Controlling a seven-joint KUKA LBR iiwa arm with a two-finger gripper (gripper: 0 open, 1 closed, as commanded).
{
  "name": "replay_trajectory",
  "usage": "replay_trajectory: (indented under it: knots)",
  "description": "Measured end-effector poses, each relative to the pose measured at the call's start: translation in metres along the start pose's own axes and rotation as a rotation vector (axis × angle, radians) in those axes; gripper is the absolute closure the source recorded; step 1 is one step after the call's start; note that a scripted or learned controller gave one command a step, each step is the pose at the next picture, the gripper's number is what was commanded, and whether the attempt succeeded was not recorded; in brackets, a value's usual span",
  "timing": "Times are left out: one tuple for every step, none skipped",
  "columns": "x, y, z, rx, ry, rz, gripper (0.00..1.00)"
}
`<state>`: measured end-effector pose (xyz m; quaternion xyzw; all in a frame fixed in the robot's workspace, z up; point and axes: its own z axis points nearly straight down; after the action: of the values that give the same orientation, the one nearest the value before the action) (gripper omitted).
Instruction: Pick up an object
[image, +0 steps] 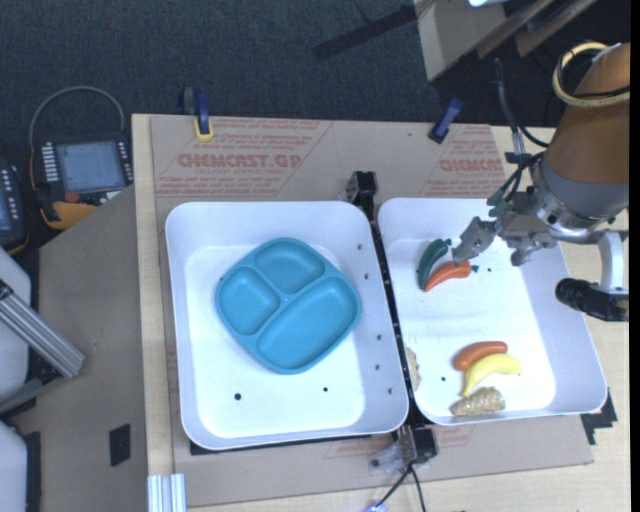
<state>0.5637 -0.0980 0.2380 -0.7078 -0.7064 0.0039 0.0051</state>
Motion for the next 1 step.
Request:
replay_trajectory:
  knots:
    - [0.0002,0.0023,-0.0062,-0.012,-0.001,-0.003,0.0]
